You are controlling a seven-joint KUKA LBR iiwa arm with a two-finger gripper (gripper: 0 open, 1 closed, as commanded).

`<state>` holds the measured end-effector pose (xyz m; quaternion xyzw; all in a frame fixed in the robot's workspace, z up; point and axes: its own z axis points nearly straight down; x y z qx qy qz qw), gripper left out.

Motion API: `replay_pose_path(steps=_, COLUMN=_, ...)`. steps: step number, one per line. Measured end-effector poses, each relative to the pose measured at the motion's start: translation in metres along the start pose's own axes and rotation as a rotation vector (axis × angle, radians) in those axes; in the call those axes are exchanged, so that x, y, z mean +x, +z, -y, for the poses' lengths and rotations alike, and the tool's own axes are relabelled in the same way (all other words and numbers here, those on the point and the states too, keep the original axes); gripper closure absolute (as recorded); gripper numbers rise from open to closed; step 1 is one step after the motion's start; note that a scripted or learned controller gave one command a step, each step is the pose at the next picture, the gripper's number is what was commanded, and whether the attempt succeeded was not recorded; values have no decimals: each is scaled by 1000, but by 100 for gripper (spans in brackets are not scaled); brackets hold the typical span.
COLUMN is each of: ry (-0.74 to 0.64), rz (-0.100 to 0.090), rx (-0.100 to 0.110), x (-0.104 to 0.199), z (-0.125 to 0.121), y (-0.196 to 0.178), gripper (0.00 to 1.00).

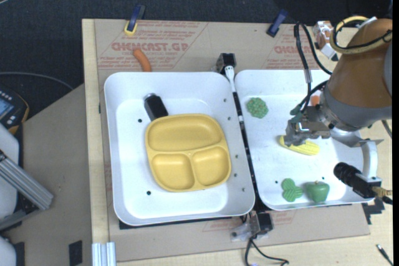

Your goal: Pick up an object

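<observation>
Nearest, the arm (361, 71) reaches over the right bin (274, 187), its gripper (302, 134) low at a corn cob (300, 146); whether the claw is open or gripping, I cannot tell. Left bin (118, 152) holds a yellow tray (186, 151) and black block (154, 106); right holds broccoli (257, 108), pepper (318, 191) and another green piece (290, 190).

Red lettering reading "CHEMCAST G.P" is printed on the brown board (163, 42) beneath the bins.
</observation>
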<state>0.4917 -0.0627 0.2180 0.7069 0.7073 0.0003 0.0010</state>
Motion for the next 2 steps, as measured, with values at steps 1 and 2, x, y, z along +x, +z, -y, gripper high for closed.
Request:
replay_pose_path(steps=1, ry=0, rz=0, rx=-1, x=3, z=12, y=-15, gripper=100)
replay_pose_path(steps=2, ry=0, rz=-1, rx=3, x=9, z=-2, y=1, gripper=100)
